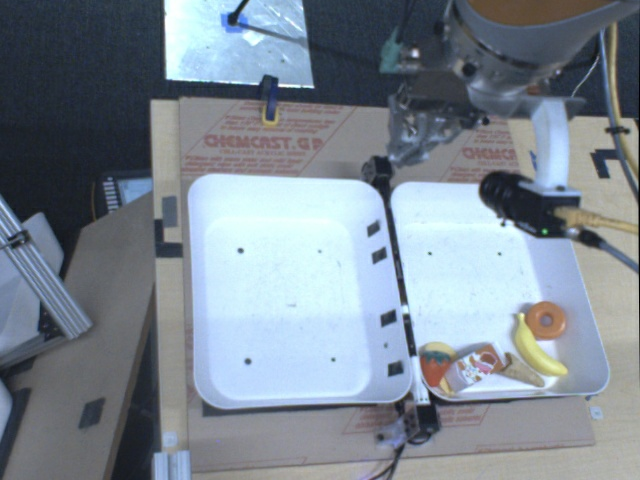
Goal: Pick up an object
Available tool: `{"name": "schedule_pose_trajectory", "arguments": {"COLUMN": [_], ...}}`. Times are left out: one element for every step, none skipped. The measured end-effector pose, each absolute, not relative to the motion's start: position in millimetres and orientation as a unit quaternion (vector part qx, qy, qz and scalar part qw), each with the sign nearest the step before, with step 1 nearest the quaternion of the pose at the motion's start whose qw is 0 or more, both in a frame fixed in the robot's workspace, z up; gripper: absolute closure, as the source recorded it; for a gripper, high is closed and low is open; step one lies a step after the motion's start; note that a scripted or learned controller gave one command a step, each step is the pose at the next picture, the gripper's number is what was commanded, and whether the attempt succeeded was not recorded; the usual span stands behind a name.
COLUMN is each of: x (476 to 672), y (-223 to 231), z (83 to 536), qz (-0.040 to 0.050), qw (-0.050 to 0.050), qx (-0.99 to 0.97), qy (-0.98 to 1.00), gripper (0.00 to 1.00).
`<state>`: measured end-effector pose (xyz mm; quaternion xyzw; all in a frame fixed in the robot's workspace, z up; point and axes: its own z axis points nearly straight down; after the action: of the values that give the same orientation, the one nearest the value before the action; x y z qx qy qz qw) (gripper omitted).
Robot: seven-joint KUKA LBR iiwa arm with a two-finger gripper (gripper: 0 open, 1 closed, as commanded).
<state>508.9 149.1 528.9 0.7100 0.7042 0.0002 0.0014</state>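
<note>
While the gripper (415, 143) hangs above the far edge where the two bins meet, I cannot tell its fingers' state. All the objects — banana (536, 348), orange ring (546, 319), tomato (437, 364), small packet (475, 366) — lie in the right bin's (470, 268) near corner, well apart from it.

We see the left bin (290, 288) and most of the right bin (470, 278) as open floor, obstructed only at the right bin's near corner by a banana (537, 349), donut (546, 319) and neighbouring toys (465, 366).
</note>
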Motion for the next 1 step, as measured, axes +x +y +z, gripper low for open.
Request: {"name": "schedule_pose_trajectory", "arguments": {"x": [537.2], "y": [77.6], "z": [365.8], "qz": [-0.0063], "qw": [-0.003], "qx": [0.710], "qy": [0.705], "gripper": [1.00]}}
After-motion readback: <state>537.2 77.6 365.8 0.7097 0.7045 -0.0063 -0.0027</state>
